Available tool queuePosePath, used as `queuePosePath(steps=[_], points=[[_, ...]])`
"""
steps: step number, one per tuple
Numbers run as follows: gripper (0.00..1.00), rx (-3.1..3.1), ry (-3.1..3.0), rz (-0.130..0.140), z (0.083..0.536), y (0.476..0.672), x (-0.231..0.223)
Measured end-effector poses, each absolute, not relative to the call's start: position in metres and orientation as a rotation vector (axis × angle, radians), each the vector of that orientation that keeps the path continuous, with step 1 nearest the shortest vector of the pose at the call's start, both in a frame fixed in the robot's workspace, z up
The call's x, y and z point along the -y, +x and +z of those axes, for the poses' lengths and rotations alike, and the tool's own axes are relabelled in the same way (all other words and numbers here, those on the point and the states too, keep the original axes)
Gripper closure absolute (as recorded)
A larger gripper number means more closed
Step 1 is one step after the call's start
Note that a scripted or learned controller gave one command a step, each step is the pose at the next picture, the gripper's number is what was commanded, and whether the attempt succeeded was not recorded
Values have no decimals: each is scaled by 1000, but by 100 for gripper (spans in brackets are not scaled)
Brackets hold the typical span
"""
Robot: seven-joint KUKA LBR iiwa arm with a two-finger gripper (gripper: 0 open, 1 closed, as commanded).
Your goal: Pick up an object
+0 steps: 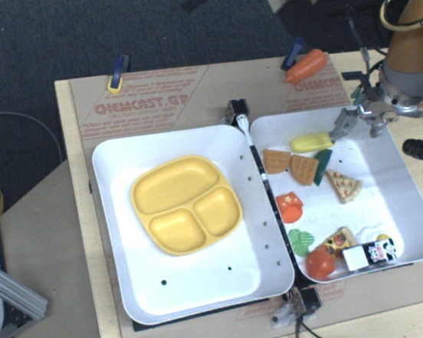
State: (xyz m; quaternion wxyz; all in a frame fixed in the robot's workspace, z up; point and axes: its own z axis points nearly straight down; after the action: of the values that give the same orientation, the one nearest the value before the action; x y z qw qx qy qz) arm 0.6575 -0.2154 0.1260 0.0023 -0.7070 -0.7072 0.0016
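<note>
My gripper [344,121] hangs over the back right part of the right bin [409,200], its tip just right of a yellow toy piece [310,143]. Nothing shows in its grasp. Left of that piece lie a brown toast slice [275,160] and a waffle piece [303,168], with a dark green piece [324,166] beside them. A pizza slice [343,184] lies mid-bin and a red toy [290,206] near the left wall. At the front are a green leafy toy [301,240], a red tomato [321,264] and a white and black block [368,253].
The left bin [134,283] holds a yellow divided plate [187,204]. An orange carrot toy [306,65] lies on the cardboard behind the right bin. The arm's grey wrist with its orange band [410,45] stands above the bin's back right corner.
</note>
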Motion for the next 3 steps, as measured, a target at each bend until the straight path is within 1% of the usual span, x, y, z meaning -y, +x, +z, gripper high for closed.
queuePosePath(steps=[1, 2, 3], points=[[0, 2216, -2203, 11, 84, 656, 213], [100, 2221, -2212, 6, 95, 657, 214], [100, 2228, -2224, -5, 144, 657, 204]])
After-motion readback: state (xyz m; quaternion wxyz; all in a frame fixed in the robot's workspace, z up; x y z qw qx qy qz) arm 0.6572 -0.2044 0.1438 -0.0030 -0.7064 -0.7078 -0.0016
